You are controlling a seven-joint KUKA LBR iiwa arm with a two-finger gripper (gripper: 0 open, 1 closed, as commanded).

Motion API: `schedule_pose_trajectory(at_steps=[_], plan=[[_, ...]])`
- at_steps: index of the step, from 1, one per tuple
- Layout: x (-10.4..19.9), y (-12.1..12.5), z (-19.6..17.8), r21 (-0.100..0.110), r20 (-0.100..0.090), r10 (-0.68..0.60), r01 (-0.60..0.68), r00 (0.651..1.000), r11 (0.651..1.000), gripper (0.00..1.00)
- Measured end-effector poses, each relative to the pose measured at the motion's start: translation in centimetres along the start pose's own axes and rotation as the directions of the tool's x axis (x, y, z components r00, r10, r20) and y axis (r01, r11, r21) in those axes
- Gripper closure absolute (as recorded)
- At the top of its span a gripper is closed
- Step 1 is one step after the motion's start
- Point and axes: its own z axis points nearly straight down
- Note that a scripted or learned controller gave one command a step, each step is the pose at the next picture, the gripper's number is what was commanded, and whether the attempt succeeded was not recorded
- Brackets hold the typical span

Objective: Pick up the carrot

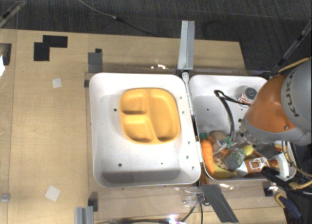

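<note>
Carrot (207,154) lies along right bin's (209,91) left wall, near its front corner. Pincer (228,145) just right of it, down among cluttered items; its spread: cannot tell

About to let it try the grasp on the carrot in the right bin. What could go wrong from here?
1. The orange carrot lies tight along the right white bin's left wall, so a finger may strike the wall.
2. A yellow banana and a grey-green can crowd it, so the gripper may catch those instead.
3. The grey arm hides the gripper's position.
</note>
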Motion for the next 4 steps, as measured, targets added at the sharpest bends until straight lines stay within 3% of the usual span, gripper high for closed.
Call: schedule_pose_trajectory(at_steps=[1,2,3,4], plan=[[-0.1,0.1,0.0,-0.001,-0.003,0.576,-0.576,0.818,0.818,0.0],[0.2,1.9,0.1,0.002,0.001,0.783,-0.783,0.622,0.622,0.0],[0.3,1.9,0.1,-0.001,-0.002,0.919,-0.919,0.395,0.395,0.0],[0.3,2.2,-1.1,-0.003,-0.006,0.915,-0.915,0.404,0.404,1.0]])
